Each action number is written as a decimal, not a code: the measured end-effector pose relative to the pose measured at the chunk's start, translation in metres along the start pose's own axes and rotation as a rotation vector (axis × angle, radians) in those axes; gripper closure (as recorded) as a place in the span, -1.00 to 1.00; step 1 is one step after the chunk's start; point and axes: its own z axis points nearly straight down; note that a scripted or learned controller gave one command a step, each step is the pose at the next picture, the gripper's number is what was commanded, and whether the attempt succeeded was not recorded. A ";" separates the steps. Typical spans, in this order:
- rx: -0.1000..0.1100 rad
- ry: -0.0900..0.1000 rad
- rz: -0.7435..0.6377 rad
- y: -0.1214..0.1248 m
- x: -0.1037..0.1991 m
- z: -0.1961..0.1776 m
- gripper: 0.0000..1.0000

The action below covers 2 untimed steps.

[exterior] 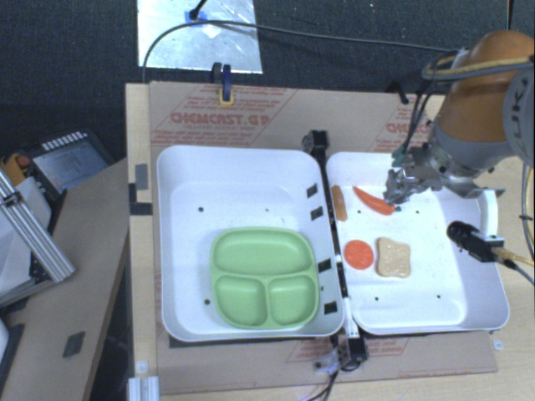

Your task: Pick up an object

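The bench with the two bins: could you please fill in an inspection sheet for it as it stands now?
Surface: bench lined with printed cardboard, bearing a left bin and a right bin.
Job's things: in the right bin, a red pepper, a tan stick, an orange disc and a bread slice.
Clutter: green tray in the left bin.
Gripper: gripper low over the pepper's right end; contact cannot be told.
Cables: black cable across the top; wires at the front edge.
Surroundings: foil sheet, yellow clamp, side table at left.
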 end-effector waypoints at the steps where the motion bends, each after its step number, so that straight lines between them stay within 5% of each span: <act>1: -0.002 0.000 -0.002 0.010 0.052 -0.006 1.00; 2: -0.001 0.000 -0.001 0.010 0.097 -0.004 1.00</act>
